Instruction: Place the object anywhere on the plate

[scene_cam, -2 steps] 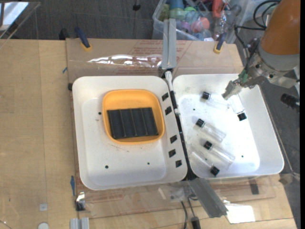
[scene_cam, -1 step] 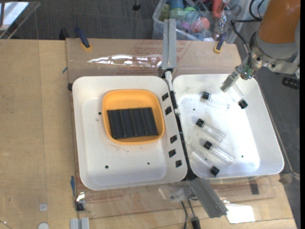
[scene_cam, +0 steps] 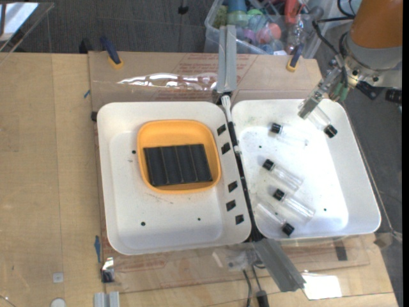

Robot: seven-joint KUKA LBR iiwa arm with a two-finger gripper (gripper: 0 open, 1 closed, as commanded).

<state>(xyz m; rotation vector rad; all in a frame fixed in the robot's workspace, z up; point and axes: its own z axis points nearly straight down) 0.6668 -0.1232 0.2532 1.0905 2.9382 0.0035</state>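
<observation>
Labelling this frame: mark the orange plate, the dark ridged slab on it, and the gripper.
orange plate point(scene_cam: 179, 130), camera view, its far rim.
dark ridged slab point(scene_cam: 177, 165), camera view, its middle.
gripper point(scene_cam: 309, 109), camera view, at its fingertips.

An orange plate point(scene_cam: 179, 133), squarish with rounded corners, sits flat in the left bin, carrying a dark ribbed slab point(scene_cam: 177, 165). Several clear tubes with black caps point(scene_cam: 283, 173) lie scattered on their sides in the right bin.
</observation>
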